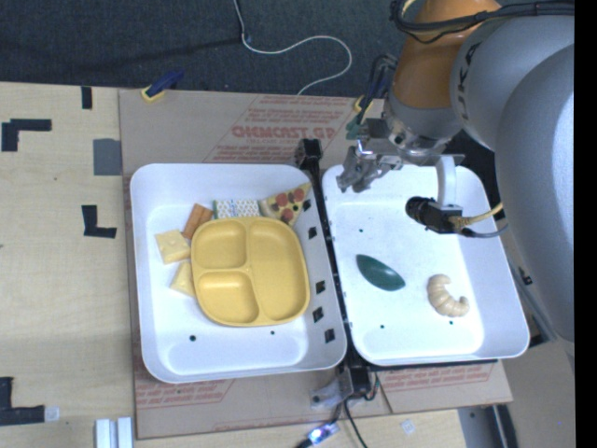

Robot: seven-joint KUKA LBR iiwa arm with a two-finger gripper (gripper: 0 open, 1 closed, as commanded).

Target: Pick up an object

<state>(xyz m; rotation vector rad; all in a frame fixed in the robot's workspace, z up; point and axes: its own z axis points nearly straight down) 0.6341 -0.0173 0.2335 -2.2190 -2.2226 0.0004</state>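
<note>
The dark green leaf-shaped piece lies flat mid-floor in the right bin, a pale croissant just beside it. The claw hangs released, holding nothing, above the bin's far-left corner; better centre over one piece before descending.

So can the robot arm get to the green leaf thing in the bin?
Probably yes. The green leaf-shaped piece lies flat in the right bin with bare floor around it, apart from the croissant. The end effector hangs over that bin's far end, with nothing between.
</note>
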